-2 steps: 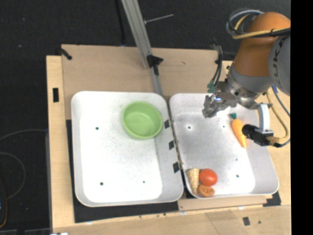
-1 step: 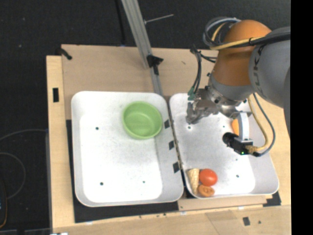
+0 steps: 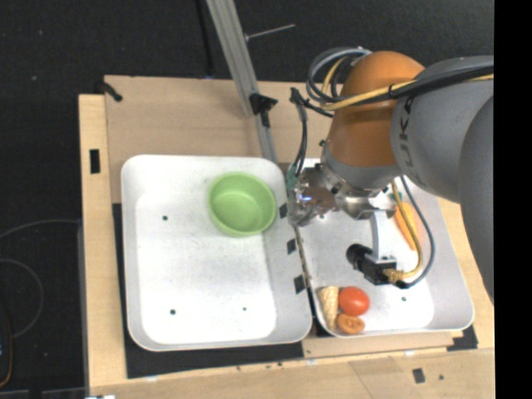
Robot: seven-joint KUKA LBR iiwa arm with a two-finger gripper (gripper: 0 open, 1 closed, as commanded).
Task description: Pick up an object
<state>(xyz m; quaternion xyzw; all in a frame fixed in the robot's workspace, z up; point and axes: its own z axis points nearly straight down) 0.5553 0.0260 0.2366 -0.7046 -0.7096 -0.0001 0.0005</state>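
Arm hangs over right bin, small foods waiting at the near corner

The arm [image 3: 416, 115] reaches over the right bin [image 3: 445, 306], its gripper [image 3: 312, 202] near that bin's left wall; whether it is open or closed cannot be told. A green bowl [image 3: 242, 205] sits just to its left in the left bin [image 3: 166, 306]. The tomato [image 3: 354, 300], the likeliest pick, lies toward the camera and slightly right of the gripper, touching a pale wedge [image 3: 330, 302] and an orange piece [image 3: 350, 325].

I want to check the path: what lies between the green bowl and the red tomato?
In the camera view, between the green bowl and red tomato run bare white bin floor and the two bins' adjoining rims.
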